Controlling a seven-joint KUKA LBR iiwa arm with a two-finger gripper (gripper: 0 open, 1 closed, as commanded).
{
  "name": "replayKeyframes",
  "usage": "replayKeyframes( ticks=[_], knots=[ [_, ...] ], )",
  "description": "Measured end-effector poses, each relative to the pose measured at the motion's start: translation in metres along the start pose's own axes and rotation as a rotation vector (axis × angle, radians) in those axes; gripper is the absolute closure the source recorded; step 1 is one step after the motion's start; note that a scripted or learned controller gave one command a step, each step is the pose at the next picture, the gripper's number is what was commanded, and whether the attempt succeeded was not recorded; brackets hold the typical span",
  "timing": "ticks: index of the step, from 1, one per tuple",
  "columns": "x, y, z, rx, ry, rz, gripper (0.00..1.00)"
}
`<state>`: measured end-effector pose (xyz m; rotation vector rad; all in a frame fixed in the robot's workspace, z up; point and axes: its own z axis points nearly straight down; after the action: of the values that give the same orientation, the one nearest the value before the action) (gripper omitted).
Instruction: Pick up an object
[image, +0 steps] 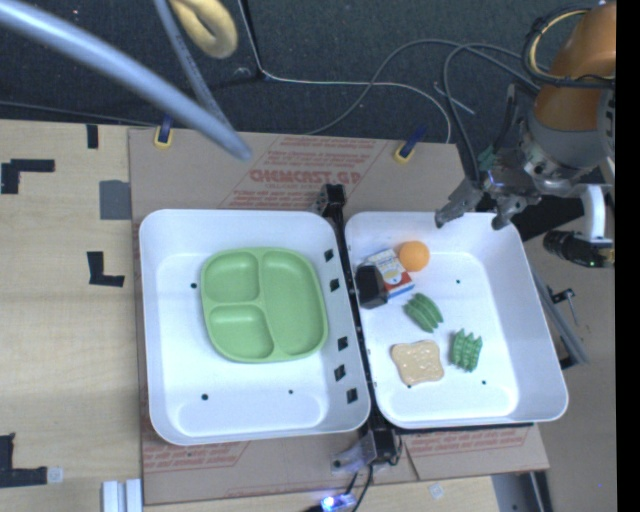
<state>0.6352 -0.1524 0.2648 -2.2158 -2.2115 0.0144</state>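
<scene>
Approach step, nothing picked yet.
I see gripper (478, 210) spread apart, w/ nothing in it, over right bin's (540, 330) far rim; orange (413, 256) sits near-left of it. Next: move in & drop.

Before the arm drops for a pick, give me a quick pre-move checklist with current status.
1. Gripper free of any load: ok, nothing sits between its spread fingers.
2. Gripper over a target: not ok, it hangs at the right bin's far rim, beyond the items.
3. Targets in reach of sight: ok, the orange ball, small carton, two green vegetables and toast slice all lie in the right bin.
4. Spacing: not ok for the ball and carton, which touch; the toast and vegetables lie apart.
5. Green tray: ok, it sits in the left bin, out of the way.
</scene>
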Motion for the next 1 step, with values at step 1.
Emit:
replayKeyframes(
  ticks=[1],
  knots=[
    [0.0007, 0.0016, -0.0088, -0.013, -0.002, -0.003, 0.00]
  ],
)
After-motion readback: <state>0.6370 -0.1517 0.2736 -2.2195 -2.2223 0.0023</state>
